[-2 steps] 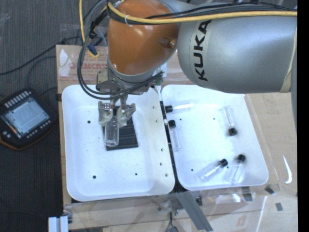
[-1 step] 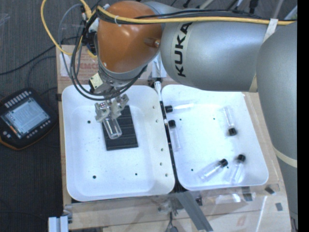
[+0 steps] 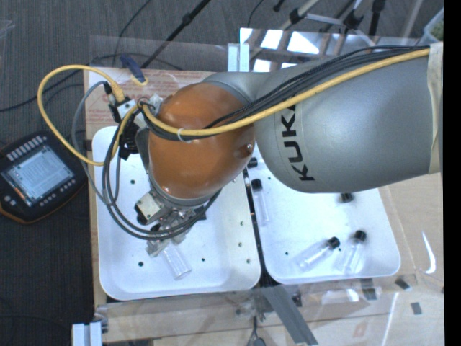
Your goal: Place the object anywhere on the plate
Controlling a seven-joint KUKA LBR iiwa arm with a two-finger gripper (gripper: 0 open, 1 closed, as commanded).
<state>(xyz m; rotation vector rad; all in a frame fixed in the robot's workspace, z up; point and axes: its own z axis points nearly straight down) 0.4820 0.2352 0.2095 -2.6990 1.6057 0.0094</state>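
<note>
The grey arm with its orange wrist band (image 3: pixel 194 146) looms over the left white bin (image 3: pixel 119 283). Its gripper (image 3: pixel 167 238) hangs directly above a small clear plastic vial (image 3: pixel 177 262) near the bin's front edge; grip state cannot be told. Judged light, rigid, slippery; grasp mid-body, across its width.

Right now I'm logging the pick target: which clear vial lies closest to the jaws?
The vial in the left bin, directly beneath the gripper. The other vials lie across the divider in the right bin.

Bench (image 3: pixel 97 215) bears 2 white bins (image 3: pixel 130 283), side by side.
</note>
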